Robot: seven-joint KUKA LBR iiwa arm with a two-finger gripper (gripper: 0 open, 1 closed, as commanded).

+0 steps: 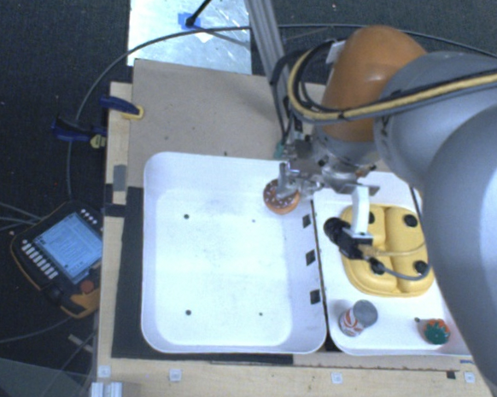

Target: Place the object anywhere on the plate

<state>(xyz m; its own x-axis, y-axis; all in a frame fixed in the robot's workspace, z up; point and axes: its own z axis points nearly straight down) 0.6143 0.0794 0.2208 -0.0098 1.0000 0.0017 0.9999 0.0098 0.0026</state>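
Gripper point(286, 181) clamped on a small round brown object point(281, 197) at the left bin's point(219, 251) far right corner, yellow plate point(389, 260) in the right bin point(391, 340).

No legible text, labels, brands or numbers appear anywhere on the bench; the handheld pendant point(62, 256) lying left of the bins shows a lit blue screen, its contents too blurred to read.
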